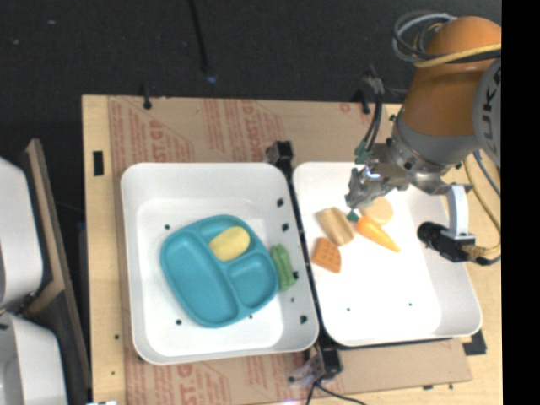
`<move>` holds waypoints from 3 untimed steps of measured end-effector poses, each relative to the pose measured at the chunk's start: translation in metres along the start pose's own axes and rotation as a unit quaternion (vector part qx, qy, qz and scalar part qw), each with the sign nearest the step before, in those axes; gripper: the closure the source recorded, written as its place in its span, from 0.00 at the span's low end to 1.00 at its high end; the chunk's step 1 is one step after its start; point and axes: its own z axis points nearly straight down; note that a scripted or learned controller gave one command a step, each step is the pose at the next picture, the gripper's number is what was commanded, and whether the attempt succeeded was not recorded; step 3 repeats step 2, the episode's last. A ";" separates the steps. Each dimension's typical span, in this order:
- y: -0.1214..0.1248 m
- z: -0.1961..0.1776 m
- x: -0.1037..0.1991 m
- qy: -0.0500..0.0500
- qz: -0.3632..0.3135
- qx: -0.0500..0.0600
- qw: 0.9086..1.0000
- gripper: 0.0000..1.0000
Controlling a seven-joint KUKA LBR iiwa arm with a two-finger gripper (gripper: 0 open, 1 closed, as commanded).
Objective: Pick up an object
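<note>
Camera view from above: the gripper point(361, 194) hangs low in the right bin point(405, 310), just above a carrot point(378, 233) and a tan block point(336, 224), seemingly lined up to grasp; whether its jaws are parted cannot be told

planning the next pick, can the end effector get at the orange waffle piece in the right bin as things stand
Probably yes. The waffle piece lies flat in the right bin with nothing on top of it. The end effector hangs just above and beyond it, over the carrot; the tan bread piece sits close beside it.
</note>
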 end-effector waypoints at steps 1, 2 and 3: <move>-0.012 -0.009 0.017 0.000 0.000 0.000 1.000 1.00; -0.045 -0.011 0.023 0.000 0.012 0.000 1.000 1.00; -0.045 -0.011 0.023 0.000 0.012 0.000 1.000 1.00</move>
